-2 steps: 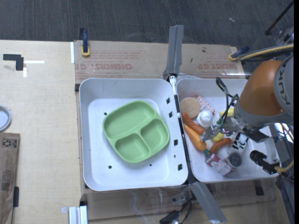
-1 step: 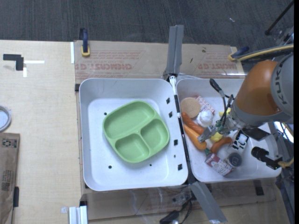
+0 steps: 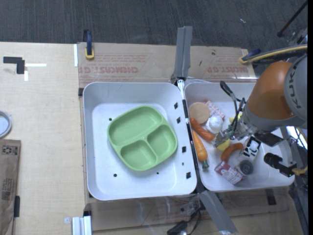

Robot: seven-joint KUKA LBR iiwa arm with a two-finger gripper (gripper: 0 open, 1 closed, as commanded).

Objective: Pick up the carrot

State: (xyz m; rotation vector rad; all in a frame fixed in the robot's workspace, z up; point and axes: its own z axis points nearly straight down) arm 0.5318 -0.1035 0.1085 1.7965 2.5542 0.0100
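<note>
Right bin [image 3: 264, 182]: carrot [image 3: 199, 147] against left wall

The wooden bench [image 3: 39, 111] bears two shallow white bins side by side, the left bin [image 3: 90, 146] and the right bin [image 3: 210, 180] touching along their shared rim near the bench's middle. A sheet of printed cardboard [image 3: 146, 62] lies along the bench's far edge behind both bins, with a blue-and-yellow clamp [image 3: 88, 45] at its left end. Toward the bench's left edge lie a black L-shaped piece [image 3: 14, 63], a roll of clear tape [image 3: 4, 125] and, nearer the front left corner, a brown paper bag [image 3: 9, 180].
</note>
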